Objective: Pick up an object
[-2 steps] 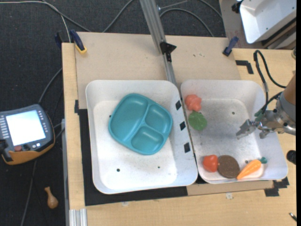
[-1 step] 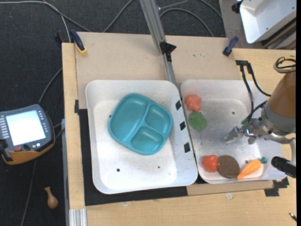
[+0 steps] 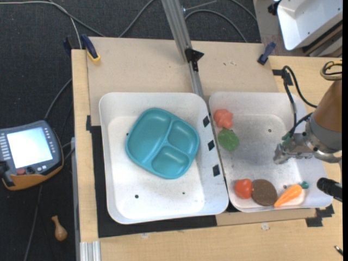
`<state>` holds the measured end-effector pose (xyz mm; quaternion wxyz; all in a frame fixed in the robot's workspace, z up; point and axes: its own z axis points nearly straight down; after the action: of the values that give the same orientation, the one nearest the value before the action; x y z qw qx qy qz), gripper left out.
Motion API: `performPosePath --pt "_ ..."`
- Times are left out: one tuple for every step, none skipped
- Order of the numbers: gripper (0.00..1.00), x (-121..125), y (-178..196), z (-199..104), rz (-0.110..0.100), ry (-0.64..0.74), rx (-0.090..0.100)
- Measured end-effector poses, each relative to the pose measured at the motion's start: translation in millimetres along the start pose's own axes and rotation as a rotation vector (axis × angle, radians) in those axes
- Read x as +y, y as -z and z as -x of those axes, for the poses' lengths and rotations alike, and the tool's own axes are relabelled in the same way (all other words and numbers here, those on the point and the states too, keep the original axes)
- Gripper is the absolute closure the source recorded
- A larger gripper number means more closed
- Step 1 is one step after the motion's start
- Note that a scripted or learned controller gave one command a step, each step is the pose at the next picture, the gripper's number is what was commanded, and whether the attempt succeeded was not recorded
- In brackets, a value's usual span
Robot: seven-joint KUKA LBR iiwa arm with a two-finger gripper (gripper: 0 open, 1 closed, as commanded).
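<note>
The right bin [image 3: 255,105] holds several toy foods: a pinkish-red piece [image 3: 223,118] and a green one [image 3: 228,140] along its left wall, and a red tomato [image 3: 243,188], a brown oval [image 3: 263,192] and an orange carrot [image 3: 288,195] along its front. My gripper [image 3: 286,153] hangs low over the bin's right side, above and slightly right of the brown oval, apart from every object. Nothing shows between its fingers.
A teal divided plate [image 3: 162,142] lies in the left bin [image 3: 117,200]. A metal pole [image 3: 179,26] slants up from between the bins. A teach pendant [image 3: 27,154] sits on the floor at left. Cables run beside the arm at right.
</note>
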<state>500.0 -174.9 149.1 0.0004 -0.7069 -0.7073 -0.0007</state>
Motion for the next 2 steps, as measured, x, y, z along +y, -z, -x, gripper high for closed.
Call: performPosePath --pt "1.00 7 57 7 0.003 0.001 -0.003" --pt "1.00 8 110 7 0.004 0.001 -0.003"
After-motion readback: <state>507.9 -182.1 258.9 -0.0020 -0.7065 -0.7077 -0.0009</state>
